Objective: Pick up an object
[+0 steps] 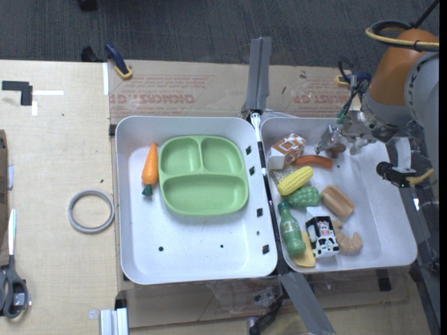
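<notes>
The pale wooden desk point(56, 152) carries a sheet of brown cardboard under two shallow white plastic bins set side by side. The left bin point(188, 257) holds a light green plastic divided plate point(204, 174) with three compartments, and an orange toy carrot point(149, 165) lies just beside the plate's left edge, its green stalk end toward me. The grey arm with the orange band point(394, 75) comes in from the right and leans over the far corner of the right bin point(380, 239), with the gripper point(334, 144) low above that bin's upper part, close to a red toy sausage point(314, 162) and a brown and white packet point(288, 146); whether it is open or closed I cannot tell, and nothing shows clamped in it. The things to be picked up crowd the left half of the right bin: a yellow toy corn cob point(295, 180), a knobbly green toy vegetable point(304, 197) touching it below, a tan bread roll point(337, 202), a green plastic bottle point(290, 231) along the left wall, a small black and white carton point(323, 235), and a tan croissant-like piece point(349, 243). Out on the desk to the left lie a grey ring point(91, 210) and a pair of scissors point(12, 288).
</notes>
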You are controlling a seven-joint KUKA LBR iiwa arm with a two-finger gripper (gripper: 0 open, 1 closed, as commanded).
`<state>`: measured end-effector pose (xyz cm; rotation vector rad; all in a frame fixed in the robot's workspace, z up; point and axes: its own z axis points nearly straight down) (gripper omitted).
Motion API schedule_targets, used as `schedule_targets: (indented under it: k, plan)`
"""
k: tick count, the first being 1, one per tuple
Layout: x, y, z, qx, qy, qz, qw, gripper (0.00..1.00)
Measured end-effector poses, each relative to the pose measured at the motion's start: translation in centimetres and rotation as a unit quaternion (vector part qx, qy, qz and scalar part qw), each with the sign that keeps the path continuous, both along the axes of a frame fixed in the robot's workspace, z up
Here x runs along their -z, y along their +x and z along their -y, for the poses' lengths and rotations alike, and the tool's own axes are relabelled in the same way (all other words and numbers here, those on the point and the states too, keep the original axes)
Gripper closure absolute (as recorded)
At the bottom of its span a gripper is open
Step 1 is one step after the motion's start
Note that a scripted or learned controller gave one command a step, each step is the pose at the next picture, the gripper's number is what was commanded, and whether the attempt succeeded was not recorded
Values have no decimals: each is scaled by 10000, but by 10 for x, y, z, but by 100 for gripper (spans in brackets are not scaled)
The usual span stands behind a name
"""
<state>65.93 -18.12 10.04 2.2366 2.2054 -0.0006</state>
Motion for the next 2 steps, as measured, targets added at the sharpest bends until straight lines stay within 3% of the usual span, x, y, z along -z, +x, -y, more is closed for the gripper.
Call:
schedule_targets:
  k: [1, 2]
  plan:
    - [-11, 1, 0, -7, -9, 7, 10000, 100]
    - [-110, 0, -23, -383, -4, 6, 9993, 100]
